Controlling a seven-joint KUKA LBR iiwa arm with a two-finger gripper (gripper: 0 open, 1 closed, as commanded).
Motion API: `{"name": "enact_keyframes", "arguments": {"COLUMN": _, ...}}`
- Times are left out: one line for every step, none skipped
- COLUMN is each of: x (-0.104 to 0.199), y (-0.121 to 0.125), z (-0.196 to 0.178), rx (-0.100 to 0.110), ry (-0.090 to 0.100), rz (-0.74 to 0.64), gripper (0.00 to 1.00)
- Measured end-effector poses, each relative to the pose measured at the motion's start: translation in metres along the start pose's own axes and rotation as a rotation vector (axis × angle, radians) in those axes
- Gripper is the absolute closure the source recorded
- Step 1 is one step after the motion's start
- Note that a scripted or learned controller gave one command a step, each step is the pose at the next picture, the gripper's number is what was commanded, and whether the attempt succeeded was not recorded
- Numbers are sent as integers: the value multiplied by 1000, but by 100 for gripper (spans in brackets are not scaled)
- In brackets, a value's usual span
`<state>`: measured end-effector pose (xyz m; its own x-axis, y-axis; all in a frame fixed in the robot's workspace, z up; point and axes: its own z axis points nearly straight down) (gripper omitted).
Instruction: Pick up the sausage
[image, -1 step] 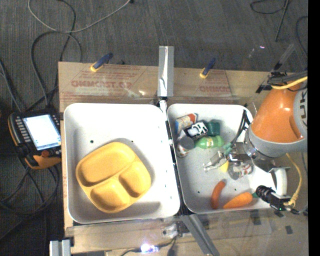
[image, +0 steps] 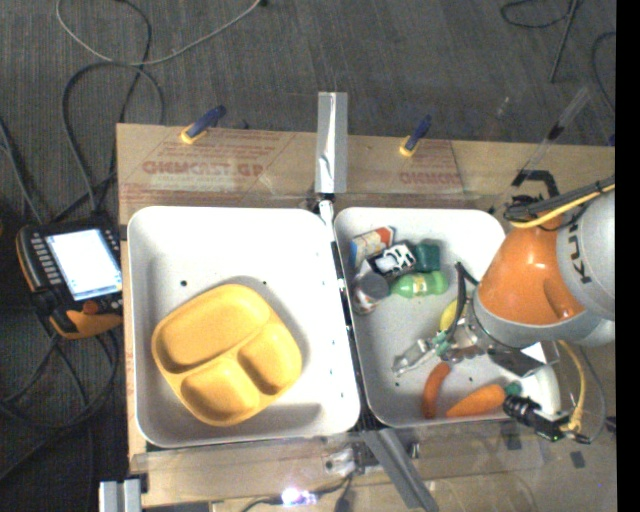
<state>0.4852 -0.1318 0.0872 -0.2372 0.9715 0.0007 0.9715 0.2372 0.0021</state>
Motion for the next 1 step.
{"name": "enact_keyframes", "arguments": {"x": 0, "y": 3, "z": -10, "rx": -6, "ry": -2, "rz": -1, "gripper": 100}}
